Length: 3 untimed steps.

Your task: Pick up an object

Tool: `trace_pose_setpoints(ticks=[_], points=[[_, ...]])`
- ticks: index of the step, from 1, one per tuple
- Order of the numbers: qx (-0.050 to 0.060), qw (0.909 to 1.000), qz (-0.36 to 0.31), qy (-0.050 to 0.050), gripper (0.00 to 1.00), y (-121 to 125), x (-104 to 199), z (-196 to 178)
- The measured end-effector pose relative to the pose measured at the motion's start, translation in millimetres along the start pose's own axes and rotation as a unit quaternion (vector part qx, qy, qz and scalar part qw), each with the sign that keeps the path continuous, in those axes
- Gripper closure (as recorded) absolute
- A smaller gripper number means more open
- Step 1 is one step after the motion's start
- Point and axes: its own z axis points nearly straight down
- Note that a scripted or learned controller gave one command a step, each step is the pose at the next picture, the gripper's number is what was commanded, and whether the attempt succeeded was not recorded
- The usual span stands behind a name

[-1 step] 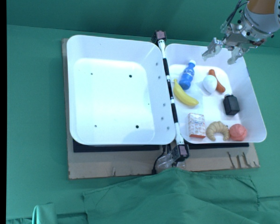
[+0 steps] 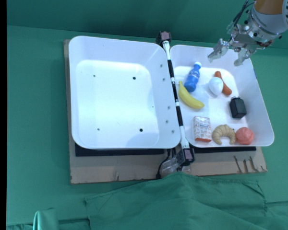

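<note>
The right bin (image 2: 259, 104) holds a blue bottle (image 2: 193, 77), a yellow banana (image 2: 189, 97), a white egg-shaped object (image 2: 215, 86), an orange-red carrot-like piece (image 2: 224, 84), a black box (image 2: 237, 107), a small printed carton (image 2: 201, 129), a croissant (image 2: 224, 133) and a pink-red round object (image 2: 245, 135). My gripper (image 2: 229, 53) hangs above the bin's far rim, open, fingers spread with nothing between them. It is up and to the right of the bottle and above the egg.
The left bin (image 2: 81, 51) is beside the right one, joined by a black-and-white bar (image 2: 174, 95). Both rest on a brown board (image 2: 115, 174) over green cloth. A fold of green cloth (image 2: 182, 200) lies at the front.
</note>
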Motion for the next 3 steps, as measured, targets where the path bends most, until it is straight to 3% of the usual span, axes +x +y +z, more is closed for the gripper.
trace_pose_setpoints(ticks=[2, 3], points=[[0.002, 1.0, 0.001, 0.0, 0.0, 9.0, -11.4, 94.6], [-0.003, 1.0, 0.0, -0.001, 0.0, 11.3, -13.6, 126.5]])
